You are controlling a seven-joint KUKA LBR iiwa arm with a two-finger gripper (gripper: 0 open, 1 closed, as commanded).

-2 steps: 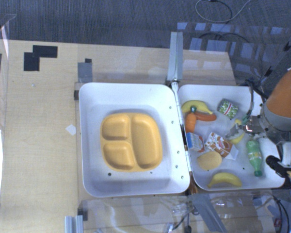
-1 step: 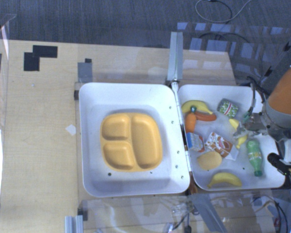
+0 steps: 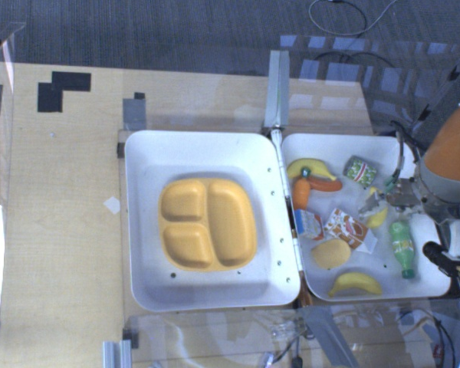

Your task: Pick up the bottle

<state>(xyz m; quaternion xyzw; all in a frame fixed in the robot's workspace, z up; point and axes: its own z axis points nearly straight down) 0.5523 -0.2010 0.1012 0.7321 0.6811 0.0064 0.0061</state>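
The bottle (image 3: 402, 248) is green and clear with a pale cap. It lies on its side near the right wall of the right bin (image 3: 383, 148), its length running toward the front edge. My gripper (image 3: 382, 198) hangs over the right bin, a short way behind and left of the bottle and just above a small yellow fruit (image 3: 377, 218). Nothing of the bottle is in its grasp. The grey arm with its orange band (image 3: 452, 156) reaches in from the right.
The right bin also holds a banana (image 3: 310, 167), a carrot (image 3: 301, 193), a green can (image 3: 360, 171), two snack packets (image 3: 345, 227), a round yellow item (image 3: 331, 253) and a second banana (image 3: 355, 284). A yellow divided tray (image 3: 208, 222) sits in the left bin (image 3: 138, 205).
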